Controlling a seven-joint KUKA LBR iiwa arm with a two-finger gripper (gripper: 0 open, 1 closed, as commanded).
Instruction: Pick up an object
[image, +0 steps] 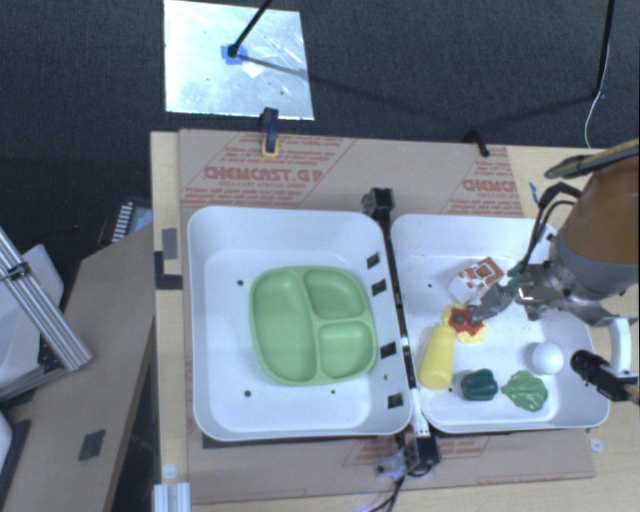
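The right bin (430, 240) holds several small objects. A white and orange box (474, 277) lies near its middle, with a small red and yellow piece (462, 322) just below it. A yellow bottle-shaped object (437, 358) lies by the bin's left wall. Along the front sit a dark green object (478, 384), a light green leafy piece (526, 390) and a white ball (546, 356). My gripper (488, 305) reaches in from the right and hangs low between the box and the red and yellow piece, close to both.
The left bin (215, 300) holds a green divided plate (310, 325). A black divider (392, 300) runs between the bins. The grey arm with its orange band (600, 225) covers the right bin's far right side. Cardboard lies under both bins.
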